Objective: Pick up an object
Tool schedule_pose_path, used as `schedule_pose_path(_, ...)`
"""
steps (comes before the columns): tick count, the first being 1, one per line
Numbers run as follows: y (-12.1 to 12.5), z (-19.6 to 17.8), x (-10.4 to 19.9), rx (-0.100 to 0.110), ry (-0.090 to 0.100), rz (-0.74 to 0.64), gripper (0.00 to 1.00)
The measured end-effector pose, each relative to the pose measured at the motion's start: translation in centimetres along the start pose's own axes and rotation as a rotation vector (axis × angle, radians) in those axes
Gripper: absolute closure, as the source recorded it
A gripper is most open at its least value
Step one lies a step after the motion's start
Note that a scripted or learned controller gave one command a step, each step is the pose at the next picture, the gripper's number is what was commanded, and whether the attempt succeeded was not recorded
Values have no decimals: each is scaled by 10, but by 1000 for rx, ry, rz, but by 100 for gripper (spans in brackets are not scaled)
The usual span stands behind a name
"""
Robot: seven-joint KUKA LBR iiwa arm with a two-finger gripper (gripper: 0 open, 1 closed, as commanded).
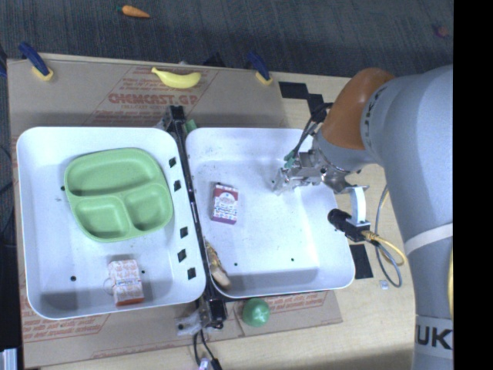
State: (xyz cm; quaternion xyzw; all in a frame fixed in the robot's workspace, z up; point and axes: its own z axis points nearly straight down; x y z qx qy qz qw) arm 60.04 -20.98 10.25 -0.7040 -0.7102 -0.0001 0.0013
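Where the grey arm (pixel 408 168) reaches in from the right, the gripper (pixel 286 177) is seen low over the upper right part of the right bin (pixel 262 280). Whether it is spread or pressed together cannot be told, as the metal parts at its tip are small and blurred against the white floor. Nothing is seen held at its tip, and contact with the bin floor cannot be judged. An orange band (pixel 356 114) is noted just above the wrist, and a black cable fitting (pixel 344 223) hangs beside the bin's right rim.

A small red and white box (pixel 225 203) is recorded lying flat on the floor of the same bin, to the left of the gripper and well apart from it. A pale, elongated item (pixel 216 268) is noted at that bin's lower left corner.

Within the left bin (pixel 31 206), a green divided tray (pixel 118 193) is observed, with a small orange and white carton (pixel 125 280) below it.

Outside the bins, a banana (pixel 176 76) lies on the cardboard above them, a green ball (pixel 256 311) on the cardboard below the right bin, and a carrot (pixel 135 11) on the dark floor beyond.
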Motion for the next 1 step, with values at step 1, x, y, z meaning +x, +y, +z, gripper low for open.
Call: schedule_pose_path(1,-21,-150,3,-4,-3,3,100)
